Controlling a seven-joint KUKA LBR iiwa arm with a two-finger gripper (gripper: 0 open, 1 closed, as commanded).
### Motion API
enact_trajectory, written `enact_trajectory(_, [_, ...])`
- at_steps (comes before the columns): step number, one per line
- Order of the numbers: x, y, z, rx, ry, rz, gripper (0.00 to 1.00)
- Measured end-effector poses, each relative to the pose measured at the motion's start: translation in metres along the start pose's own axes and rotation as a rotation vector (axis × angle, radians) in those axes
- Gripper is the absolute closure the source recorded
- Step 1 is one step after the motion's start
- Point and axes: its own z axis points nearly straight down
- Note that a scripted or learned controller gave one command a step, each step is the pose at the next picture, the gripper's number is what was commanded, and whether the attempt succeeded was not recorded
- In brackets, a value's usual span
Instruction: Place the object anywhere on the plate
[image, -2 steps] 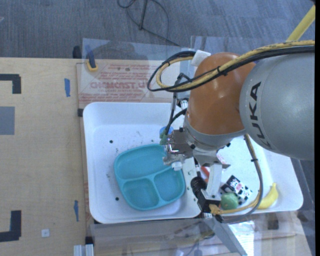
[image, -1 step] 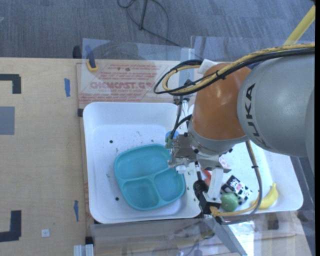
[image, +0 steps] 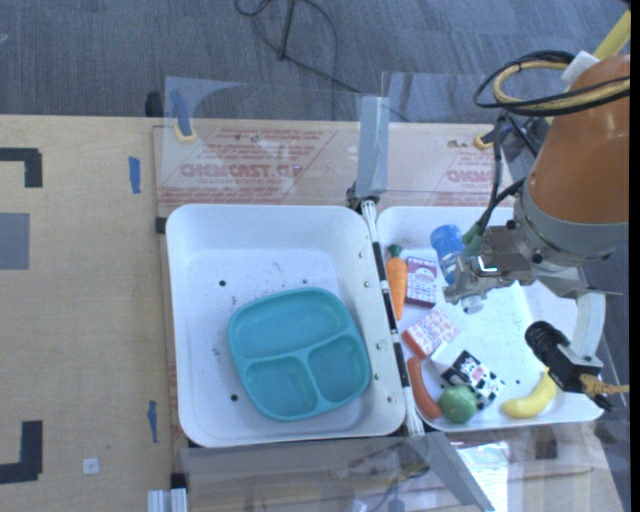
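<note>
My pincer (image: 466, 296) hangs over the right bin (image: 500, 222); I cannot tell its grip. The toys lie just below it, and the plate (image: 298, 352) sits to its left.

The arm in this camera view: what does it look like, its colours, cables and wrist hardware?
The arm has a large rounded orange section above a grey band. Black and yellow cables loop over its top. Below sits a grey metal wrist block with a small lit spot, ending in the gripper, which looks metallic grey.
</note>
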Motion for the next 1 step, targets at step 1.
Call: enact_trajectory(1, [0.0773, 0.0018, 0.0541, 0.002, 0.001, -0.12, 1.0])
